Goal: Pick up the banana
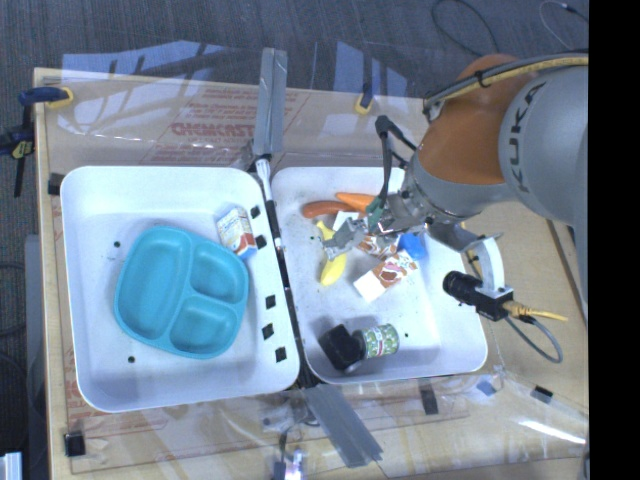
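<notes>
curved yellow banana [333, 266], metallic gripper [352, 230] just above

A dark grey carpeted floor [150, 18] surrounds the counter [170, 118], whose pale wooden top lies under a glossy clear sheet catching bluish glare toward 12 o'clock. Black cables [480, 18] loop on the floor at 1 o'clock.
</notes>
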`<state>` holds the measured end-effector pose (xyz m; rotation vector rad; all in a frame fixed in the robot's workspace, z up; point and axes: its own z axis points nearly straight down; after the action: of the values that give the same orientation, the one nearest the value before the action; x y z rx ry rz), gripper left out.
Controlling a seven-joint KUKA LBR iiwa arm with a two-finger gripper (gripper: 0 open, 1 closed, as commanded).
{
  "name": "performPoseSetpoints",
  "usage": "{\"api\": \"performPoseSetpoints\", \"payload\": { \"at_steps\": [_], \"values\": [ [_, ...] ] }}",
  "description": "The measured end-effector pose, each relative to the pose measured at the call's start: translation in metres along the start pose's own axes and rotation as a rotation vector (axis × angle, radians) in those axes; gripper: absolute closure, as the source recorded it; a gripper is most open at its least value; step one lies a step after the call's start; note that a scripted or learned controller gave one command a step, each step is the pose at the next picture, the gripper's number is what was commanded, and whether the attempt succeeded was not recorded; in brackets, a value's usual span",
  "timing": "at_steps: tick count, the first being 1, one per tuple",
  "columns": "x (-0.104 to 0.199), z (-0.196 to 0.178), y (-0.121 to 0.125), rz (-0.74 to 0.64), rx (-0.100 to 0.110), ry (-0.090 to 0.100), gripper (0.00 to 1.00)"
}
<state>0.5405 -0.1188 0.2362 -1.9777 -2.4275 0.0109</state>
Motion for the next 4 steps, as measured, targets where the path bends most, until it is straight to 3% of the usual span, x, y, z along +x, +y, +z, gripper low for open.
{"api": "performPoseSetpoints", "payload": {
  "at_steps": [1, 2, 3, 4],
  "values": [
    [-0.014, 0.128, 0.050, 0.141, -0.007, -0.002, 0.00],
    [-0.015, 0.148, 0.019, 0.372, -0.001, 0.000, 0.00],
    [-0.014, 0.142, 0.018, 0.369, 0.010, 0.004, 1.00],
    [-0.013, 0.102, -0.028, 0.296, -0.001, 0.002, 1.00]
  ]
}}
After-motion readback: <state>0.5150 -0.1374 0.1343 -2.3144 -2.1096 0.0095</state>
